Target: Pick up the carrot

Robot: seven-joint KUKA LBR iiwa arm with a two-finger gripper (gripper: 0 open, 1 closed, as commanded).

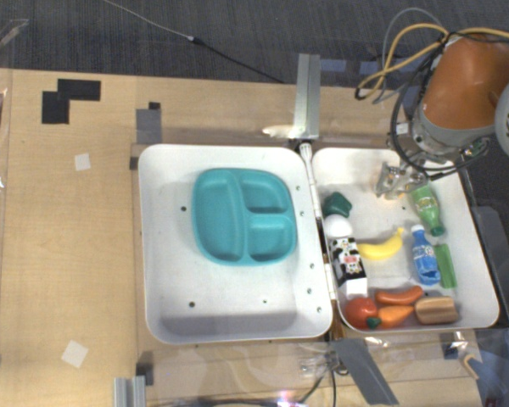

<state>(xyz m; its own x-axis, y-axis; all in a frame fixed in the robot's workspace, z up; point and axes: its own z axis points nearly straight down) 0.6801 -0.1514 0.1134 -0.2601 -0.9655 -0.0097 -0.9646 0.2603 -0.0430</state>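
The carrot (395, 315) is a short orange piece lying at the front of the right bin (483, 299), between a red tomato-like toy (362, 310) and a brown bread piece (435, 309). An orange-red sausage shape (399, 295) lies just behind it, touching or nearly touching it. My gripper (394, 179) hangs over the back of the right bin, far behind the carrot, below the orange wrist band (467, 83). Its metal fingers stand a little apart with nothing between them.
The right bin also holds a banana (382, 246), a blue bottle (423, 257), a green bottle (427, 208), a green stick (445, 265), a dark green piece (336, 203), a white egg shape (338, 225) and a cow-patterned carton (348, 259). A teal divided plate (242, 215) sits in the left bin (165, 295).
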